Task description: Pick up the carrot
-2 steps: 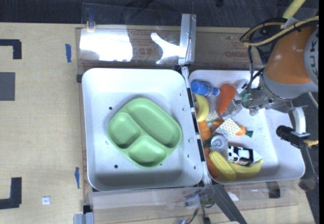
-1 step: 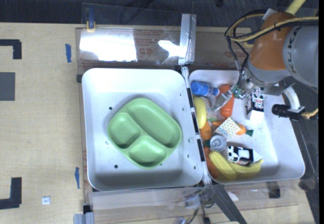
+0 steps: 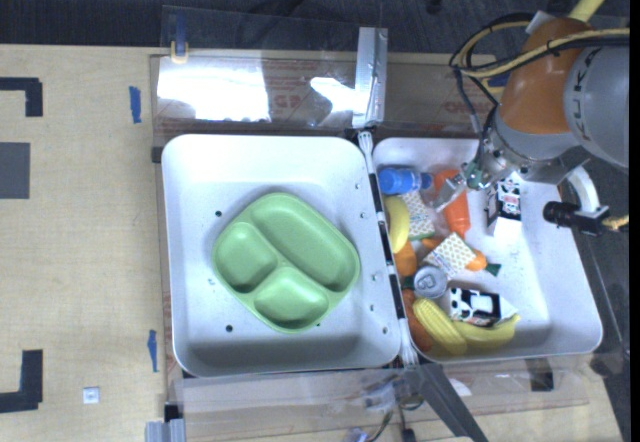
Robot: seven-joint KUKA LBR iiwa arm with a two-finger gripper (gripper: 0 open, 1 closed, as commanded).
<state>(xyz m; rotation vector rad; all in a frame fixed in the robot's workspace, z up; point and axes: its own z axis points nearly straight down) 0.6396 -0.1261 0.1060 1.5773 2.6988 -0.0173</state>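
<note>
The carrot [image 3: 458,215] is an orange piece lying in the upper middle of the right bin [image 3: 560,280], among a crowd of toys. A patterned packet [image 3: 450,252] covers part of it. A short orange stub with a green tip [image 3: 478,263] pokes out below the packet, and I cannot tell whether it belongs to the same carrot. My gripper [image 3: 478,176] hangs low over the bin's top edge, just above and slightly right of the carrot's upper end. The carrot looks to be resting in the bin.
The right bin also holds a blue bottle [image 3: 398,179], a yellow piece [image 3: 398,220], a can [image 3: 430,282], a black-and-white cow toy [image 3: 470,305] and a banana [image 3: 462,332]. The left bin [image 3: 190,190] holds a green divided plate [image 3: 285,258]. Cables loop above the arm.
</note>
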